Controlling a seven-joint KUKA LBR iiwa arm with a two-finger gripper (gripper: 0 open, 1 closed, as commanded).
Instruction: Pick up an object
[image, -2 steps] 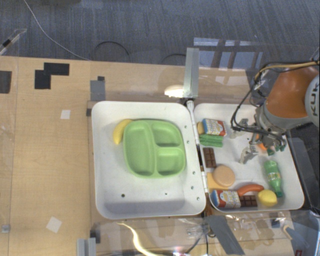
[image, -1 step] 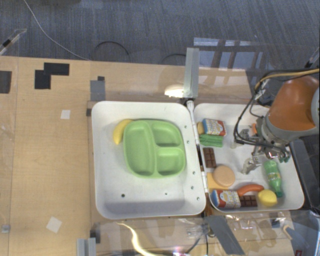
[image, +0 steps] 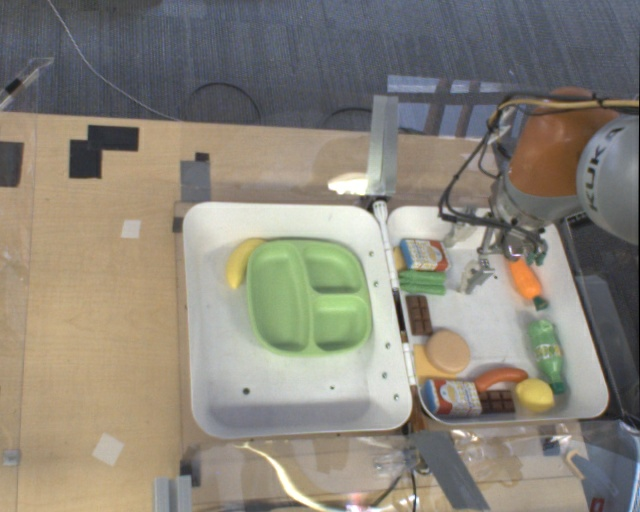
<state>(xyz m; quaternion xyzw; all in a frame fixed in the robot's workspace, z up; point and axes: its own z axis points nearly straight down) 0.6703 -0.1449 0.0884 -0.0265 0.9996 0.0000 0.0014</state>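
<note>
My gripper (image: 506, 262) hangs over the back of the right bin (image: 585, 330), its fingers spread apart and nothing between them. One silver fingertip (image: 479, 274) points down at bare bin floor. An orange carrot (image: 525, 279) lies just right of the gripper. A small red, white and blue carton (image: 424, 255) sits to its left, with a green bar (image: 421, 283) below the carton. The arm's orange band (image: 548, 150) covers the bin's back right corner.
The right bin also holds a chocolate bar (image: 420, 316), a round tan bun (image: 447, 352), a sausage (image: 498, 378), a lemon (image: 536, 395), a green bottle (image: 546, 352) and a second carton (image: 455, 398). The left bin (image: 215, 380) holds a green divided plate (image: 308, 296) and a banana (image: 239, 263).
</note>
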